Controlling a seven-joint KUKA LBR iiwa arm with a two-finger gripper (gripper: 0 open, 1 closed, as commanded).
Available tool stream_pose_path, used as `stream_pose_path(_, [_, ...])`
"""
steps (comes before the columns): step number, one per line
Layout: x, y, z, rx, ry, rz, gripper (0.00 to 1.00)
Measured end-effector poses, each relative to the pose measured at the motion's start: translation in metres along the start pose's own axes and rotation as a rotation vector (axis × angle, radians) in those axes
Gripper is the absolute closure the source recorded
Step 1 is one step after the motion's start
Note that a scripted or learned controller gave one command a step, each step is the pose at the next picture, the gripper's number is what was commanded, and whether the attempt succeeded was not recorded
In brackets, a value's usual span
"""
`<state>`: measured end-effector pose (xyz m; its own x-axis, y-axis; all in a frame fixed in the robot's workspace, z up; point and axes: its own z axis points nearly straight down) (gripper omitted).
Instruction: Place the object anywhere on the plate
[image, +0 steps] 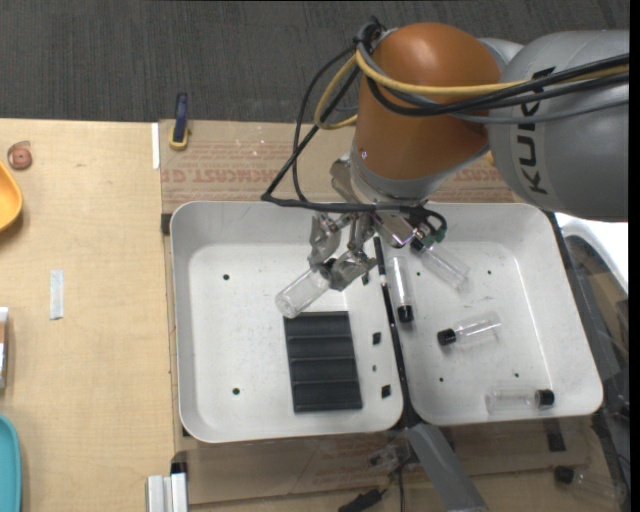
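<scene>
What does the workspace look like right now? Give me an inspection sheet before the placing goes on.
Surface: left bin and right bin, white, side by side on cardboard.
Job's things: black ridged plate lies flat in the left bin; clear vial lies off it, by its far left corner.
Clutter: right bin holds the divider vial, middle vial, front vial and far tube.
Grippers: gripper low over the left bin, at the clear vial; hold cannot be judged.
Cables: yellow and black cables loop off the wrist.
Surroundings: blue clamp; wooden bench.
</scene>
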<state>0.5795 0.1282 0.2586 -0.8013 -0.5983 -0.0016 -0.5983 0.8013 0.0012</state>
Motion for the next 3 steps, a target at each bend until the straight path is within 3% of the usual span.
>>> stream_pose_path(1, [-0.052,-0.001,0.052,0.000,-0.002,-0.187,1.00])
stream_pose_path(2, [-0.041,0.020,-0.031,0.001,-0.003,-0.379,1.00])
stream_pose_path(3, [-0.065,0.006,-0.002,0.000,-0.003,-0.613,1.00])
